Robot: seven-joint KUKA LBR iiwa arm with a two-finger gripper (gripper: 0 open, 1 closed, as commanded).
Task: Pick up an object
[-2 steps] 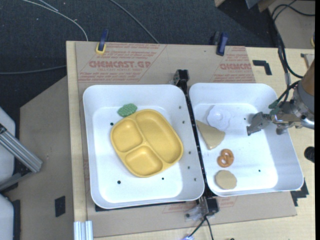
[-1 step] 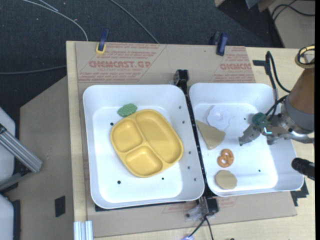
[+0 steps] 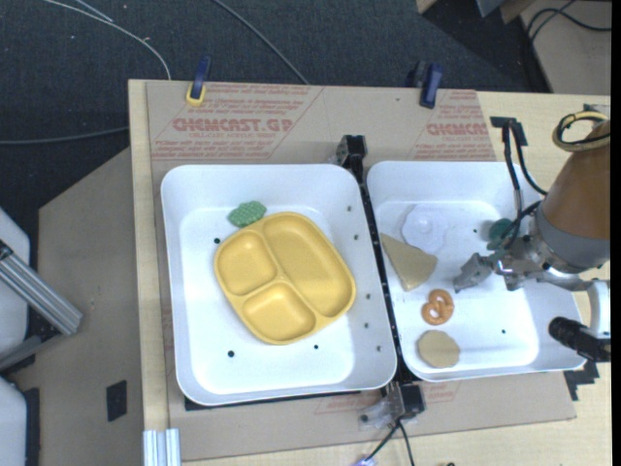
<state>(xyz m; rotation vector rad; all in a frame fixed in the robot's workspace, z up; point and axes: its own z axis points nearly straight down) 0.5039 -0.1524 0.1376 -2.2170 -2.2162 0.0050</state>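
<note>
The claw (image 3: 477,271) hovers in the right bin (image 3: 466,176) just beside a pretzel (image 3: 438,307).

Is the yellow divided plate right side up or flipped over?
Right side up: the yellow divided plate shows three hollow compartments facing the camera.

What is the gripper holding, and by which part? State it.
Nothing shows between the fingers of the gripper. It hangs over the right bin, just right of the pretzel and the tan wedge.
</note>
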